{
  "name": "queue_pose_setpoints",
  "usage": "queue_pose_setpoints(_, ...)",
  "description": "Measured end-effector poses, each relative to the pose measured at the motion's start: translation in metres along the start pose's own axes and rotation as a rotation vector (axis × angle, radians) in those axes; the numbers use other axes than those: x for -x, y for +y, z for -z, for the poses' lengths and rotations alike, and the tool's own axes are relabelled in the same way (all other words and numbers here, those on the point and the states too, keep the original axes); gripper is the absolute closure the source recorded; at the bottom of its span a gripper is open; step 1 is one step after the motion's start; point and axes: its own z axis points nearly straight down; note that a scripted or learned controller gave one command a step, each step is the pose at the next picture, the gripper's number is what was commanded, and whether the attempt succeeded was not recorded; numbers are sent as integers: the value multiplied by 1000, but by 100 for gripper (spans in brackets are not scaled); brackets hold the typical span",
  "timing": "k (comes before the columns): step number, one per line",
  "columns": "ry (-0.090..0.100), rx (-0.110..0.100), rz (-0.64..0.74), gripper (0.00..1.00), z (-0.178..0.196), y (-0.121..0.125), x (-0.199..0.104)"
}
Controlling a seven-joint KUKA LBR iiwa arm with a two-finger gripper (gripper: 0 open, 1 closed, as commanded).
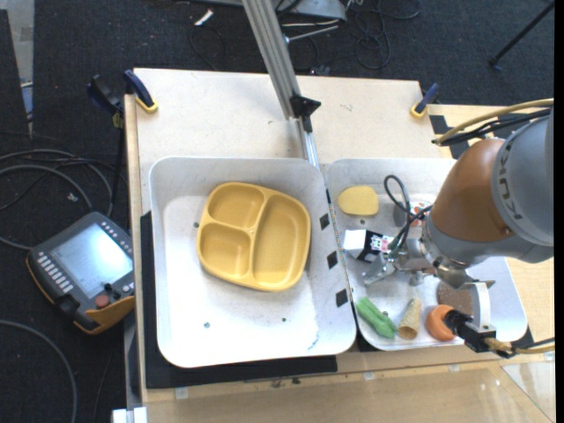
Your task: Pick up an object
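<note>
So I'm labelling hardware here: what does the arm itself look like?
The arm is thick, rounded and grey, with a broad orange band above the wrist. Black cables loop beside it, and the hand is pale metal.

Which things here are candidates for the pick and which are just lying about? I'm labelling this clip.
Candidates, right bin: yellow disc, green piece, tan cone, orange ball.

Lying about: yellow divided plate in the left bin, pendant on the floor, clamps.
</note>
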Motion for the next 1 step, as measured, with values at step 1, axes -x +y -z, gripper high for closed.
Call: queue_pose_setpoints(1,-1,5,-1,100,13,1,0)
